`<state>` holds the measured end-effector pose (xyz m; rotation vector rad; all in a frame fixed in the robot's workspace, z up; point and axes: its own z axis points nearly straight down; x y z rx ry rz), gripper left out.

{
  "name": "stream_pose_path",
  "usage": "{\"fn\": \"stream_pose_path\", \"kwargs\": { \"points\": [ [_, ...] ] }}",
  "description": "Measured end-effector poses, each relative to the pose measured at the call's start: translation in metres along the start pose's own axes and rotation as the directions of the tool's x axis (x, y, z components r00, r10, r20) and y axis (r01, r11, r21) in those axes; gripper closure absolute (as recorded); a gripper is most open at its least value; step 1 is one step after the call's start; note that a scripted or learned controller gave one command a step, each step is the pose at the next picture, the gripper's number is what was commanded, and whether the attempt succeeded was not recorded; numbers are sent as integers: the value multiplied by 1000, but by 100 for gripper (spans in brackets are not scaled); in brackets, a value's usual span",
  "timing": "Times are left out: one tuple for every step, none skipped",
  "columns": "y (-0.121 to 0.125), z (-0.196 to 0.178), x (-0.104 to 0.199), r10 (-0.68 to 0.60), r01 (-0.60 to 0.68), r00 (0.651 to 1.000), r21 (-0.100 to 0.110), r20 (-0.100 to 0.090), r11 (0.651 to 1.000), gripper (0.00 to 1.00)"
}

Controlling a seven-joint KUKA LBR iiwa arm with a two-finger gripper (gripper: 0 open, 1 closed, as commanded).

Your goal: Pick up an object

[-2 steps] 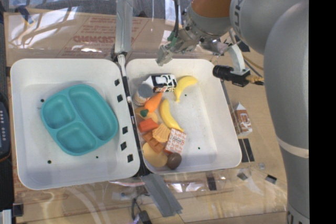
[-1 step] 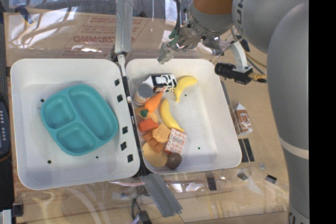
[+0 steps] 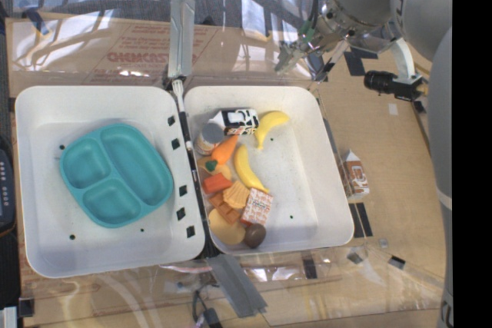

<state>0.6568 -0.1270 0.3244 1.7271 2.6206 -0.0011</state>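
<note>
Two shallow white bins side by side on the desk (image 3: 384,165). Left bin (image 3: 46,242): a teal divided plate (image 3: 115,174), three compartments, lying near the middle. Right bin (image 3: 307,196): a cluster of toy food crowded along its 9 o'clock wall. At the cluster's 12 o'clock, a black-and-white carton (image 3: 240,119), with a yellow banana (image 3: 269,125) just beside it at 3 o'clock. Below, an orange carrot (image 3: 225,148) touching a second banana (image 3: 247,168) that slants toward 5 o'clock. Further toward 6 o'clock, a red-patterned packet (image 3: 258,207), tan cracker-like pieces (image 3: 231,200) and a dark brown round item (image 3: 254,235) at the bottom end.

End effector (image 3: 301,51) raised above the desk beyond the right bin's 12 o'clock rim, well apart from the food pile, nothing seen between its fingers; spread or pressed together — cannot tell, too blurred. Grey arm (image 3: 430,4) with orange band entering from 2 o'clock. A small brown box (image 3: 355,174) lying on the desk just outside the right bin at 3 o'clock.
</note>
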Motion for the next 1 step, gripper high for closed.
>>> {"fn": "stream_pose_path", "kwargs": {
  "points": [
    [-90,71,-43,-317,317,949,4,-5,949,100]
  ]
}}
